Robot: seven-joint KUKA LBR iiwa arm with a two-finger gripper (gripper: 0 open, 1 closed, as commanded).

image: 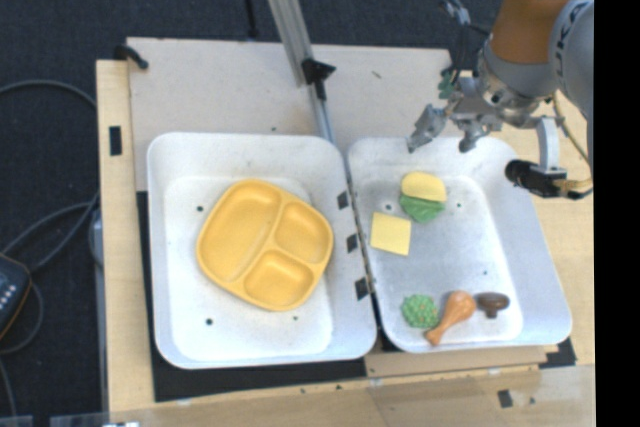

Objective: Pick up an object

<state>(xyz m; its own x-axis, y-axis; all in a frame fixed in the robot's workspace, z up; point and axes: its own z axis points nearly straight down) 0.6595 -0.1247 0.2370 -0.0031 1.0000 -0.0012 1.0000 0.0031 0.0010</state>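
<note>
The claw (445, 137) hangs over the far rim of the right bin (520, 245), its fingers spread wide with nothing between them. Below it in that bin lie a yellow-and-green piece (423, 196) and a yellow square (391, 234) just beside it. Near the front wall sit a green lump (419, 310), a drumstick (450, 315) and a brown piece (492, 302). The left bin (180, 315) holds a yellow divided tray (264, 243).

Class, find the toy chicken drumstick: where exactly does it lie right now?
The chicken drumstick lies in the right bin, near its front edge, between the green broccoli on its left and the brown mushroom on its right.
</note>
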